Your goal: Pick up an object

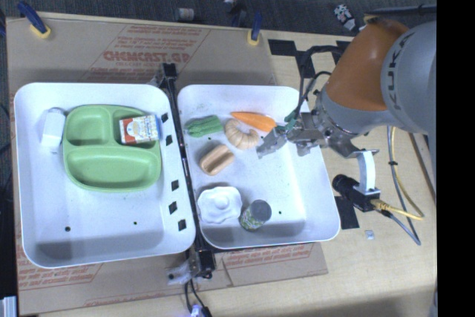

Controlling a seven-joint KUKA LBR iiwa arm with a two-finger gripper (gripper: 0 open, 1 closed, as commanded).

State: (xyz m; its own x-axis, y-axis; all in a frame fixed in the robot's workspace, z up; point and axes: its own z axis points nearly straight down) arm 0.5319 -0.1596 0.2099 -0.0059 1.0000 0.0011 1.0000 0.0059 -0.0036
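A smooth tapered orange carrot lies near the right bin's far wall, touching a ridged tan croissant. The gripper hovers just beside them; its grip cannot be told.

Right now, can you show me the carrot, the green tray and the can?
carrot [254,120], camera view, middle of its orange body
green tray [111,163], camera view, floor of its big compartment
can [256,214], camera view, its top
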